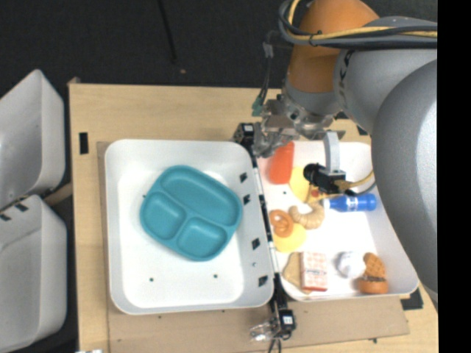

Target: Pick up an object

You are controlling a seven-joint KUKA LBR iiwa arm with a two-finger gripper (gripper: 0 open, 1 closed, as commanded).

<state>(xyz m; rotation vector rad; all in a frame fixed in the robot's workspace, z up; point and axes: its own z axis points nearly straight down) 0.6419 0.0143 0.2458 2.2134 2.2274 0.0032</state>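
Note:
My gripper (266, 140) hangs over the far left corner of the right bin (394, 259), under the orange wrist band. Just beside it, toward the front, stands an orange cup-like object (280, 165). Past that lie a yellow piece (299, 184), a blue bottle (355, 202), an orange ring-shaped toy (280, 221) and a tan toy (310, 215). At the bin's front are a small red and white box (314, 271), a silvery object (344, 263) and an orange-brown toy (373, 272).
The left bin (129, 271) holds a teal divided plate (191, 212) near its middle. The raised wall between the two bins (261, 226) runs right under the gripper. The big grey arm covers the right bin's far right side.

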